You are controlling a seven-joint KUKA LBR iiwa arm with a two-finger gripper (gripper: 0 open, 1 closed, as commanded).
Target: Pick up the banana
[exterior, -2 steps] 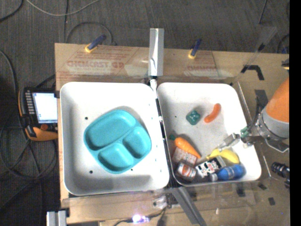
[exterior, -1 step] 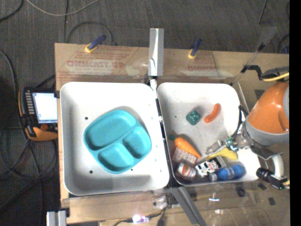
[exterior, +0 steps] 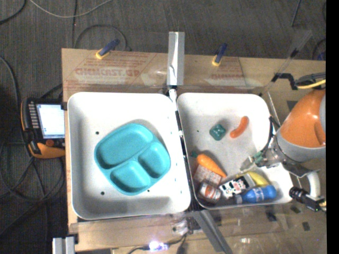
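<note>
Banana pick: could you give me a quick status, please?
Gripper low in right bin, just above banana. Banana at bin's near-right corner, nothing gripped. Bottle and box crowd it.

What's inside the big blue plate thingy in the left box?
The blue divided plate in the left bin shows three bare compartments with nothing visible in them. The bin floor beneath the plate is covered.
</note>
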